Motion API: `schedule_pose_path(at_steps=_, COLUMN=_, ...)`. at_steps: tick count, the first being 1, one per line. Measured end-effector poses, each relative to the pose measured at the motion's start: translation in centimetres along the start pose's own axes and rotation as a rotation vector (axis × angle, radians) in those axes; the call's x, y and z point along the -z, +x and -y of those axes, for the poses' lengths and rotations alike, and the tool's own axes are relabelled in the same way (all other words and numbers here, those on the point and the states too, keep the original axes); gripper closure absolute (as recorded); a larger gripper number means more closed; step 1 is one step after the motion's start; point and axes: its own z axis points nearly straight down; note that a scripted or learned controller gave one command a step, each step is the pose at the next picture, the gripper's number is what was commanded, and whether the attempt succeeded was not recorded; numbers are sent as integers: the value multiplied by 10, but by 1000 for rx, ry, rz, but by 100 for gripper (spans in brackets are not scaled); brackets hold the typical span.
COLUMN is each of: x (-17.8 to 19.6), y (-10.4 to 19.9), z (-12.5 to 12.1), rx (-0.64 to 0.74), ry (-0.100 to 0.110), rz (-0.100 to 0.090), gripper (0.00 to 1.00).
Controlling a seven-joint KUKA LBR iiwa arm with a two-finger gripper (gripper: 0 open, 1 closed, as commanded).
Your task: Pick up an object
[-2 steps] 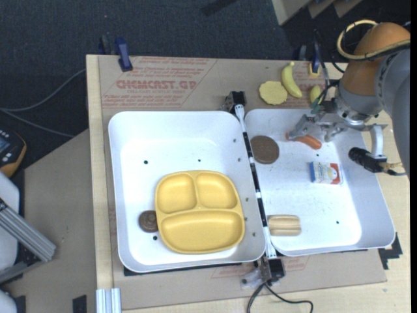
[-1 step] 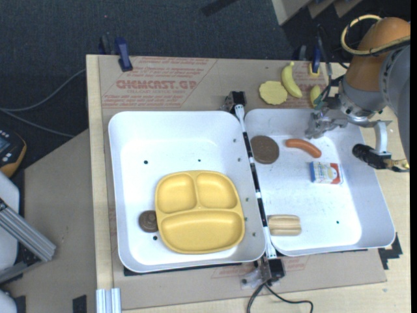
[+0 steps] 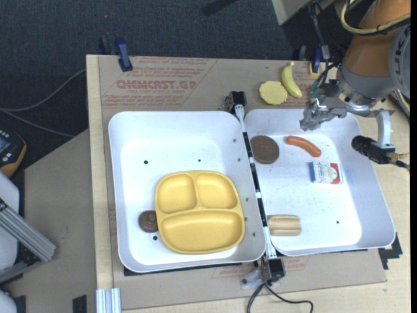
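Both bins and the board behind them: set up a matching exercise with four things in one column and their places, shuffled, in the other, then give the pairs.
Things
1. yellow divided plate
2. banana
3. sausage
4. tan bread roll

Places
A. on the board beyond the bins
B. near the front edge of the right bin
C. in the left bin
D. far half of the right bin, just below the gripper

Pairs: 1-C, 2-A, 3-D, 4-B
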Motion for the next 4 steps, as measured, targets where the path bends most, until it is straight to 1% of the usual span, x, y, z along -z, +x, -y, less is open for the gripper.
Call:
schedule_pose_path(at_steps=1, x=-7, y=-4, z=2, rx=-6, ry=10, rz=1, gripper=0)
schedule_pose_path(at_steps=2, x=-25, y=-57, z=7, rx=-11, ry=12, rz=3, gripper=0)
schedule_pose_path(at_steps=3, x=-118, y=-75, z=15, rx=-9, ry=18, rz=0, gripper=0)
schedule_pose_path(at_steps=4, x=-112, y=-24, z=-13, rx=-1, ry=6, rz=2, gripper=0)
